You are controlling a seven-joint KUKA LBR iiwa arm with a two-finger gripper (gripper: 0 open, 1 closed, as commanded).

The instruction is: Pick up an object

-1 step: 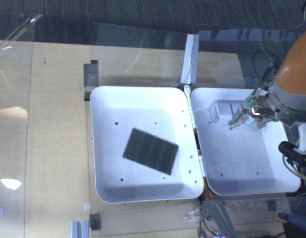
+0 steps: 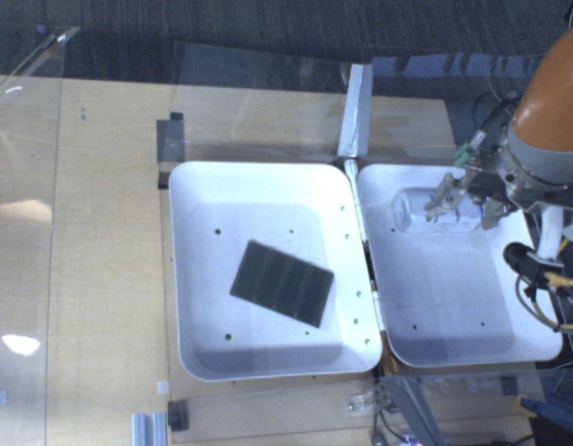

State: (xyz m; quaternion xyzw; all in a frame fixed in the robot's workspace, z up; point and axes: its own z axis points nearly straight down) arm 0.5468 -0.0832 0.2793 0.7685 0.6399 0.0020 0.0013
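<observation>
1. The gripper (image 2: 464, 201) hangs low over the far side of the right bin (image 2: 453, 328). Its thin metal fingers (image 2: 442, 200) stand a little apart, with a gap between them. I think it is let go, not squeezing anything.

2. Right beside the fingers, on the side away from the arm, lies a clear see-through thing (image 2: 409, 209). It looks like a small plastic cup or bottle on its side. It is hard to see against the white floor. It is next to the fingers, not between them, so the gripper does not hold it.

3. Behind the gripper is the arm's orange band (image 2: 552, 100) and grey wrist (image 2: 537, 161). Black cables (image 2: 537, 277) loop down on the near side. The arm leans in over the bin wall so the fingers can get down to the floor.

4. Further out, across the two bin walls, is the left bin (image 2: 202, 203). A dark flat ribbed pad (image 2: 282, 282) lies in it, turned at a slant. It is well apart from the gripper.

5. Both bins sit touching, side by side, on a wooden bench (image 2: 91, 249). I think that keeps the things from sliding away.

6. My guess: the clear thing is the one to pick up, since it is closest. It may be slippery and could roll.
</observation>
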